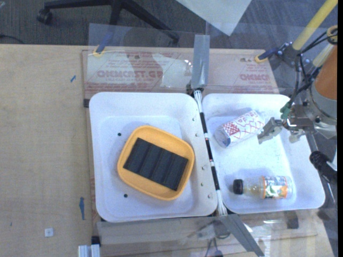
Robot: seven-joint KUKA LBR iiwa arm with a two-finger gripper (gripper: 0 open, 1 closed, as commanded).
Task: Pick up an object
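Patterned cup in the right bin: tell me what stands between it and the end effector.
Nothing visible. The end effector hangs just right of the patterned cup, with bare bin floor between them. The bottle lies nearer the front, out of that path.

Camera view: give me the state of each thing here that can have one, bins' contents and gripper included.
Cup: on its side in the right bin, mouth toward the divider.
Bottle: lying flat in the right bin, black cap on.
Yellow tray: right side up in the left bin, dark block in it.
Gripper: above the right bin, just right of the cup, open, holding nothing.
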